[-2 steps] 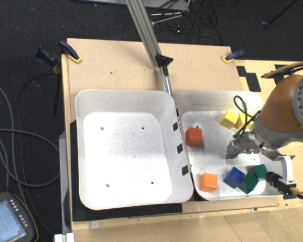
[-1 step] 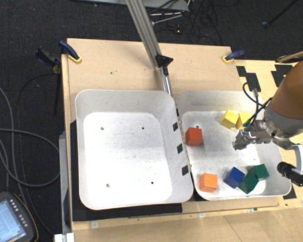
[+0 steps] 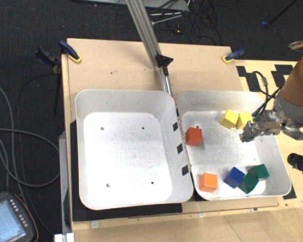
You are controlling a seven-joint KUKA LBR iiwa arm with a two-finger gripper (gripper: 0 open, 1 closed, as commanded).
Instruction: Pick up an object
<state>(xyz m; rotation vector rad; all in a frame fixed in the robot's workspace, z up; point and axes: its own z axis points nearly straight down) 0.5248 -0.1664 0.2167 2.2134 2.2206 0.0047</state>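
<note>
The gripper (image 3: 248, 133) hangs beside two touching yellow cubes (image 3: 236, 119) in the right white bin (image 3: 278, 158); its grasp state cannot be told. A descent here may strike both cubes and push them apart.

Two white bins sit side by side on the table (image 3: 116, 64). The left bin (image 3: 123, 145) has just a bare speckled floor. The right bin (image 3: 272, 158) holds the blocks: a red-orange block (image 3: 193, 136) near its left wall, an orange block (image 3: 208, 182) at the near edge, and a blue block (image 3: 235, 177) touching two green blocks (image 3: 249, 181) (image 3: 261, 172) in the near right corner. Two yellow blocks (image 3: 230, 118) (image 3: 244, 119) lie side by side at the far end. The arm reaches in from the right, its gripper (image 3: 248, 135) low, just beside the yellow pair on their near right
</note>
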